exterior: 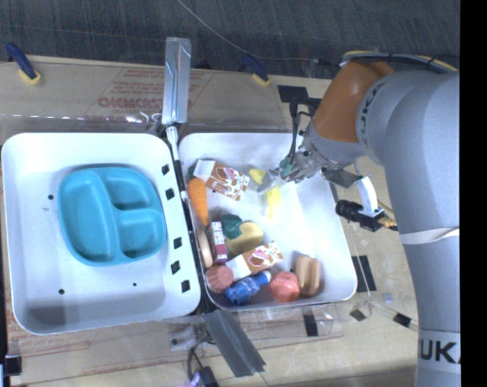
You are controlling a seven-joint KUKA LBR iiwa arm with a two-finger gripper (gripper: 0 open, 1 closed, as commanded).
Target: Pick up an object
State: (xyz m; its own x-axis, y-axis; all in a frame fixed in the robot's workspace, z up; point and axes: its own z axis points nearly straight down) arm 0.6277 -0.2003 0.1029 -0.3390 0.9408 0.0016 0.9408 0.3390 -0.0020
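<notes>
Over the right bin (328, 216), near its upper middle, I have the gripper (285, 170); how its grasp stands I cannot tell. Just below and left of it lies a yellow banana-like toy (272, 200), long axis running up-down, its top end nearly under the tip.

My arm (413, 135) is smooth pale grey, built of thick rounded segments, with a broad orange band (344, 103) above the wrist. White letters "UK" show on a lower segment, cut off at the edge. A small black fitting with a white bracket juts from the wrist. The claw (285, 170) is small, metallic, and blurred.
</notes>
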